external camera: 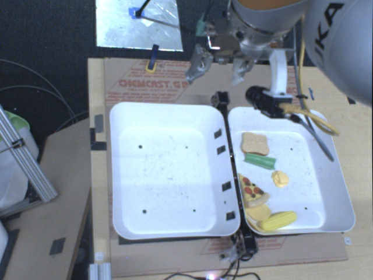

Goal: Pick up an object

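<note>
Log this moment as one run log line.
gripper: open, raised behind bins, holding nothing | right bin: toast, green piece, pizza slice, corn

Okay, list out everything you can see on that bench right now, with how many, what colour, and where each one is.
White bins: two, side by side on the bench.
Toast slice: one, tan, upper left of the right bin.
Green piece: one, green, just below the toast.
Small yellow item: one, pale yellow, middle of the right bin.
Pizza slice: one, yellow with red spots, left side of the right bin.
Corn cob: one, yellow, near edge of the right bin.
Foil sheet: one, silver, beyond the bench.
Arm: one, grey, orange band.
Gripper: one, open, above the far edge of the bins, holding nothing.
</note>
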You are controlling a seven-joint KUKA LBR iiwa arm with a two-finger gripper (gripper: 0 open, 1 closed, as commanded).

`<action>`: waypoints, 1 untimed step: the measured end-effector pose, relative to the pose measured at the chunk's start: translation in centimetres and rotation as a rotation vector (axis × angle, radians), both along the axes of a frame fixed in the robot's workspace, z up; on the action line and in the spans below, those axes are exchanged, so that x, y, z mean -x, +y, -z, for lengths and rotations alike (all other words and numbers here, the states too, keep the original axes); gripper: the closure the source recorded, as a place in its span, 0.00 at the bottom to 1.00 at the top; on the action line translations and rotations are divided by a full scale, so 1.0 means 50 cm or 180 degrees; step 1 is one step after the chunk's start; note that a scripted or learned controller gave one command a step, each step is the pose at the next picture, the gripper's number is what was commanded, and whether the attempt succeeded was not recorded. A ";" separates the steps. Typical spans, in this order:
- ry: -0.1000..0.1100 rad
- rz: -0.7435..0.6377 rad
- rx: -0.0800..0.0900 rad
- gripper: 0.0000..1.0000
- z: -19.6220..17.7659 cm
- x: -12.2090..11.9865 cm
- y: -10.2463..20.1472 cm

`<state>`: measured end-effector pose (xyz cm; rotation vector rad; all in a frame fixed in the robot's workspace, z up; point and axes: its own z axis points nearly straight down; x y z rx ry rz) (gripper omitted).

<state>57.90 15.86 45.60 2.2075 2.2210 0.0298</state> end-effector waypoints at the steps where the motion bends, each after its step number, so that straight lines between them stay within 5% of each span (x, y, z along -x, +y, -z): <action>1: 0.0114 -0.0006 0.0030 0.00 0.388 0.020 0.115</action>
